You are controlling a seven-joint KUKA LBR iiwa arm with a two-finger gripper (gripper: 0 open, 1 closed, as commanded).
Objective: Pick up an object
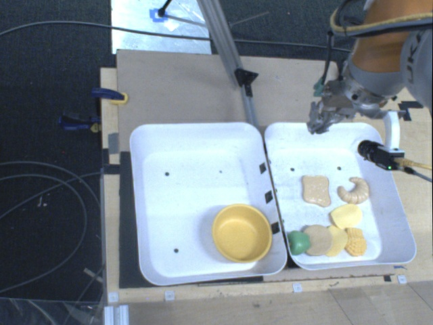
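While the yellow plastic bowl sits in the left white bin, small tan and yellow toy foods cluster at the near end of the right white bin. Farther back, the tool hovers over that bin's far rim, apparently holding nothing; the foods lie toward the camera.

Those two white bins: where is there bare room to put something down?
Most of the left bin is bare; only the yellow bowl sits in its near right corner. The right bin's far half, near the gripper, is bare; its near half is crowded with the food pieces.
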